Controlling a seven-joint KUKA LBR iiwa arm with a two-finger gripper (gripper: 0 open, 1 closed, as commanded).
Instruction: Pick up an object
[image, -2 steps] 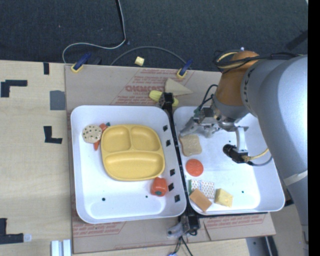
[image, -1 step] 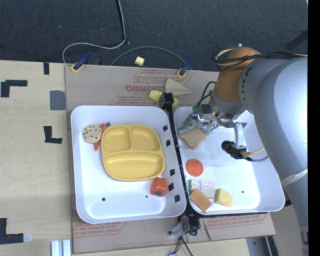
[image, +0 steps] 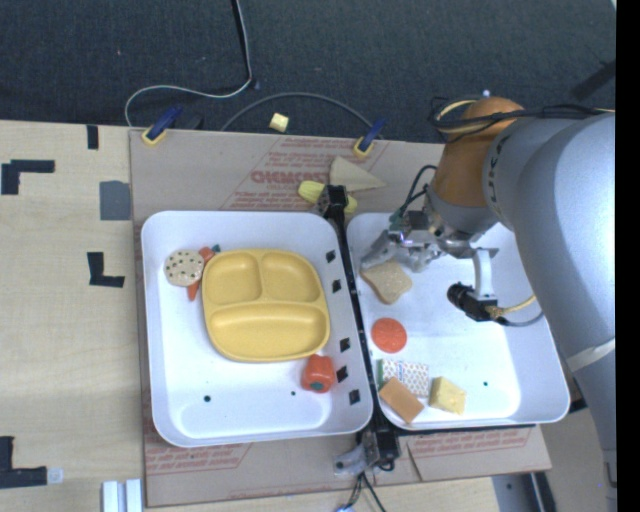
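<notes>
Seemingly for a grasp, the gripper (image: 388, 251) is lowered just above the bread slice (image: 387, 282); jaw spread cannot be told.

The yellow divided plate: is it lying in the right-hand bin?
No, the yellow divided plate lies in the left bin.

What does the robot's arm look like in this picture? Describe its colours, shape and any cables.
The arm is bulky, rounded and pale grey, with an orange band above the wrist. Thin cables loop around the band, and the gripper is small, metallic and grey.
</notes>
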